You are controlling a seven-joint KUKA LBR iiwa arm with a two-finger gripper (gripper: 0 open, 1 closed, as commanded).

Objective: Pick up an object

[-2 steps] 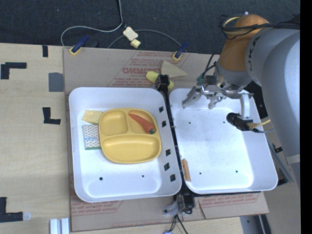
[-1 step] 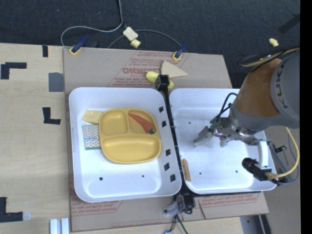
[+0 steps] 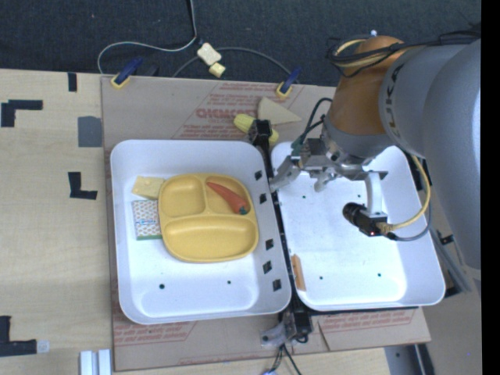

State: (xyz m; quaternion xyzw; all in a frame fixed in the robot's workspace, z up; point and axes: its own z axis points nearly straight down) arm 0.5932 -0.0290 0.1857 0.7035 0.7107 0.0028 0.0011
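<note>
Your two-finger gripper hangs over the upper left corner of the right white plastic bin, its fingers spread with nothing between them, as far as this slant shows. The pickable things sit in the left white bin at centre-left of the frame: a yellow compartment tray holding a red pepper-shaped toy. Carry the arm left across the divider, then descend squarely. The bins rest on brown cardboard.

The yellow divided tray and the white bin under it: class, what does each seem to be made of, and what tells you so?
Yellow divided tray: probably moulded plastic, smooth with a dull sheen, one even colour, rounded compartment ridges.
White bin: likely thin formed plastic, matt to lightly glossy, with rounded corners and a curved lip; coated metal cannot be ruled out.
</note>
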